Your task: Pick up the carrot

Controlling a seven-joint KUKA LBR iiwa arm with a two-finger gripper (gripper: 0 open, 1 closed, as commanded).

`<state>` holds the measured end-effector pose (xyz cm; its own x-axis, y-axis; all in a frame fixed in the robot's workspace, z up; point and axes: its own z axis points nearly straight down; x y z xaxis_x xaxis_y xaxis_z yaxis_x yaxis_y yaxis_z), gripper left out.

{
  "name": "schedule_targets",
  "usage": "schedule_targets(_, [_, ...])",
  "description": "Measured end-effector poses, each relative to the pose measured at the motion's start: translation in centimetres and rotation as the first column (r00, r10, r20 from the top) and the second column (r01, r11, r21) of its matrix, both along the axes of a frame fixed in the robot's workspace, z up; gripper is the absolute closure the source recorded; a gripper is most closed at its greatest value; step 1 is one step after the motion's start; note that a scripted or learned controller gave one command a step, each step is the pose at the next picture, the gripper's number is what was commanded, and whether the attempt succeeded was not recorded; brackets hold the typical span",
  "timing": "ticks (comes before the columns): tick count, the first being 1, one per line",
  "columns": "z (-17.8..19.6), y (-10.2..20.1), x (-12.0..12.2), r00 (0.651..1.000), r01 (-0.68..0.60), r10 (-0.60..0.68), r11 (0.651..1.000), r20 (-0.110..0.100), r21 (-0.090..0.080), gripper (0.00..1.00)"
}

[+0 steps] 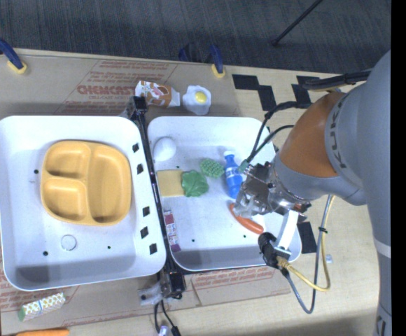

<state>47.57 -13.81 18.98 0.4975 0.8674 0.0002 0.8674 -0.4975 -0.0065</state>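
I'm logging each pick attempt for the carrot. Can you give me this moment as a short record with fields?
target: small orange carrot, lying in the right white bin near its right wall
hand: hand low over the carrot's left end; grip not discernible
neighbours: blue plastic bottle, green leafy toy, white egg-shaped ball
left white bin: holds a yellow divided plastic tray

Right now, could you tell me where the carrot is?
The carrot lies in the right bin, near its right wall, just under the hand and below the blue bottle.
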Motion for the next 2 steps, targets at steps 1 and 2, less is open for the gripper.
schedule_targets(1, [7.3, -6.1, 1.1, 0.973, -0.229, 0.229, 0.973, 0.004, -0.002, 1.00])
schedule_targets(2, [4.0, 1.6, 1.3, 0.986, -0.169, 0.169, 0.986, 0.002, 0.000, 1.00])
